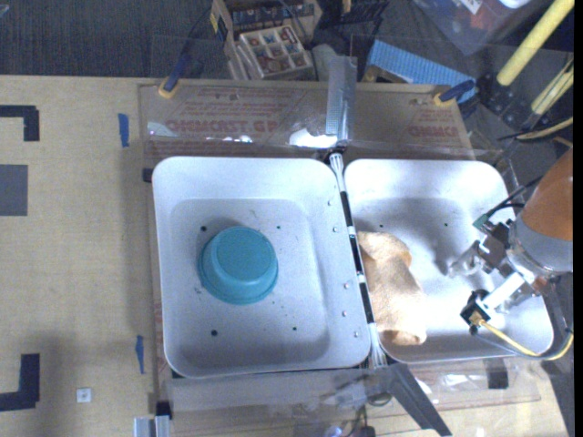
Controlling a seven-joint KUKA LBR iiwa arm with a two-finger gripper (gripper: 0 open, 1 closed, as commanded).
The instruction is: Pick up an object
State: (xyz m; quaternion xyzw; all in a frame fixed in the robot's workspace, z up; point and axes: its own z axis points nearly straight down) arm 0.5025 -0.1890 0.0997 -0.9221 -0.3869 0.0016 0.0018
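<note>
Currently, the gripper is hovering inside the right bin beside the tan cloth, positioning for a pick, while the teal bowl is sitting untouched in the left bin.

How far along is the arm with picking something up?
Nothing looks picked yet. The blue bowl sits upside down in the left bin, and the tan cloth lies along the right bin's left wall. The gripper is low over the right bin, beside the cloth. Grasping and lifting remain.
</note>
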